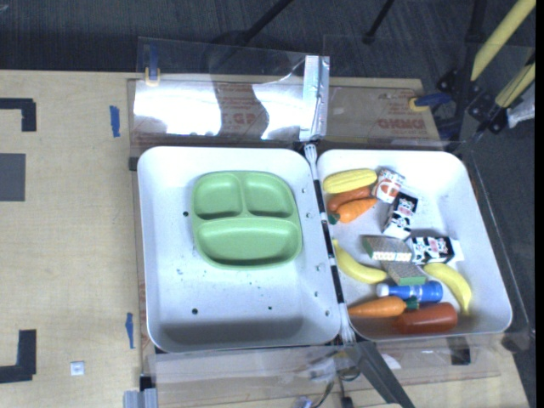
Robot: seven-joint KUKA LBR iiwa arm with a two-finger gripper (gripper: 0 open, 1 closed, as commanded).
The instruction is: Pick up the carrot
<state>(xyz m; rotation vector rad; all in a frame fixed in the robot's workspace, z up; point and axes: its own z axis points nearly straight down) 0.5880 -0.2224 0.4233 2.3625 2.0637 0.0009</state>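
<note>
Claw state: cannot tell. Judged at approach step, pick not yet made. Carrot [376, 307] lying just in front of blue bottle [418, 291], touching red sausage [429, 317]. Second carrot-like piece [355, 209] well beyond bottle. Next: descend squarely over carrot, clear of sausage.

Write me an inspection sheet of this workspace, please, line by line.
Surface: two white bins side by side, left bin, right bin, on a wooden bench.
Job's things: two carrots in the right bin, one up, one low.
Clutter: green tray in the left bin; bananas, blue bottle, red sausage, small cartons in the right.
End effector: nothing seen.
Cables: some at the bottom edge.
Surroundings: dark floor, stand legs, yellow bar.
</note>
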